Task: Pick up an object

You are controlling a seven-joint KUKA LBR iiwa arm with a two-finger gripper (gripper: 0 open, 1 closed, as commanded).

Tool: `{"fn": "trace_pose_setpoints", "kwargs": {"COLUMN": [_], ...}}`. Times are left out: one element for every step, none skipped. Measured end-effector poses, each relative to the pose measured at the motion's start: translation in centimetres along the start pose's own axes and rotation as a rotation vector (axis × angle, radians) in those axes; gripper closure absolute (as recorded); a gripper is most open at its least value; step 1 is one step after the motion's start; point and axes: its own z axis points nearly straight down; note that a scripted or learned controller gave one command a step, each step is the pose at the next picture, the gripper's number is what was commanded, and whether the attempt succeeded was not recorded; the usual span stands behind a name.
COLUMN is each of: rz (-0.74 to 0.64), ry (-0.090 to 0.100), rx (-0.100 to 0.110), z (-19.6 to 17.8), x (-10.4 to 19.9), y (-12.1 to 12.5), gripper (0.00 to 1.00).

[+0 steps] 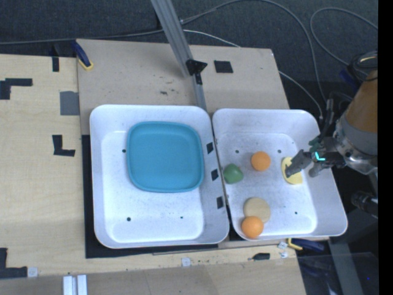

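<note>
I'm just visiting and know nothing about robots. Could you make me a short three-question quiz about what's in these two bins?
1. True or false: the blue plate lies in the left bin.
2. How many orange balls are in the right bin?
3. Which thing is nearest the gripper: A) green ball, B) yellow object, C) beige ball?

Key: 1 true; 2 two; 3 B.

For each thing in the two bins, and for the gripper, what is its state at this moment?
gripper: low over the right bin's right side, at the yellow object
yellow object: lying in the right bin, partly hidden by the gripper
upper orange ball: resting free
lower orange ball: resting, touching the beige ball
green object: resting by the left wall
blue plate: flat in the left bin
</note>
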Motion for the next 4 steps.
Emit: {"fn": "trace_pose_setpoints", "kwargs": {"rz": [0.000, 0.000, 0.001, 0.000], "ry": [0.000, 0.001, 0.001, -0.001], "rx": [0.000, 0.006, 0.006, -0.002], "z": [0.0, 6.1, 12.0, 15.3], "x": [0.0, 0.3, -0.3, -0.3], "y": [0.0, 0.4, 0.8, 0.9], "gripper": [0.00, 0.00, 0.00, 0.00]}}
